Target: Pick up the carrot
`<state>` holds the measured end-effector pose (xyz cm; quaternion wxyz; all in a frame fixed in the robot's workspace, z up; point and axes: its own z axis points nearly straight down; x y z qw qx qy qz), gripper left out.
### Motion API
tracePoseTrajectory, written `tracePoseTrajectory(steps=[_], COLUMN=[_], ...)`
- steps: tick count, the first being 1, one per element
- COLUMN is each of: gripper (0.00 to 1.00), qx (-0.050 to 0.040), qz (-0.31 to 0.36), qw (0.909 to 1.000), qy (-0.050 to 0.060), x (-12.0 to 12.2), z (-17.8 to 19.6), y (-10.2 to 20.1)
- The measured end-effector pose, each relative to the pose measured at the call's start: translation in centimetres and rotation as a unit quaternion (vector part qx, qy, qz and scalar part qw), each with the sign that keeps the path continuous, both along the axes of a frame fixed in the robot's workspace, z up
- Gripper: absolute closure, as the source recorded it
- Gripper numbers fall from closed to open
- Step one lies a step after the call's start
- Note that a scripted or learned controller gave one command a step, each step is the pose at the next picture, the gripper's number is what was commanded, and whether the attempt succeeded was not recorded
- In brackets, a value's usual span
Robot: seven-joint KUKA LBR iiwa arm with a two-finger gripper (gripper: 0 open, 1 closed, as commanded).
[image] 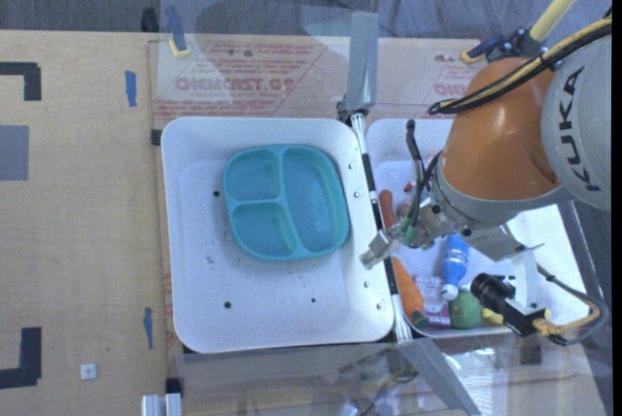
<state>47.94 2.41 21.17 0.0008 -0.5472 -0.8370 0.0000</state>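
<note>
The grey arm carries the brand name "KUKA" in dark capital letters, running down its casing at the right. On the desk behind the bins, a clear plastic sheet bears faint red printing seen in reverse; its letters are too pale to make out.

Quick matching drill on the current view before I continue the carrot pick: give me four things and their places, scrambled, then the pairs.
Things:
1. teal divided plate
2. carrot
3. blue bottle
4. green toy

Places:
A. right bin, just beside the gripper
B. right bin, along its left wall
C. left bin, in its middle
D. right bin, near its bottom edge

Pairs: 1-C, 2-B, 3-A, 4-D
</note>
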Motion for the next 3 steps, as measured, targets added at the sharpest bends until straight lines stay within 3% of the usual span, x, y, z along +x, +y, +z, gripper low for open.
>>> tracePoseTrajectory(steps=[1, 2, 3], gripper=[0.00, 0.00, 0.00], qx=[0.0003, 0.0003, 0.0004], qz=[0.045, 0.120, 0.236], qw=[0.9990, 0.9927, 0.9717], qy=[0.000, 0.000, -0.001], x=[0.0, 0.0, 0.0], z=[-1.3, -2.7, -2.7], y=[-4.7, -0.3, -5.5])
